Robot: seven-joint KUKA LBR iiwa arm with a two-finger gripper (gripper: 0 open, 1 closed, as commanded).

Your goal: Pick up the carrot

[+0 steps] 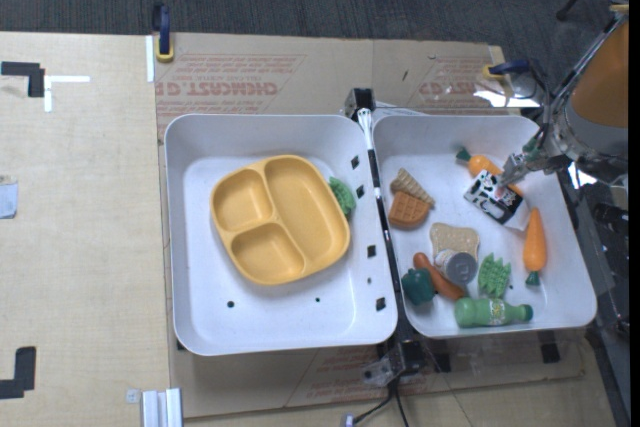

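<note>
White plastic bins, two, sit side by side on the bench. The left bin holds one yellow three-compartment plate. The right bin holds two orange toy carrots: a long carrot near the right wall and a smaller carrot just beside the hand; the hand's grip cannot be told.

Red print on cardboard sheet under bins, behind left bin: appears upside down/mirrored, letters not reliably readable. Second red print patch on cardboard behind right bin: too small to read. Black-and-white patterned small box in right bin: markings present, too blurred to read. Green bottle at right bin's front: no label readable. No legible numbers or brands anywhere.
</note>
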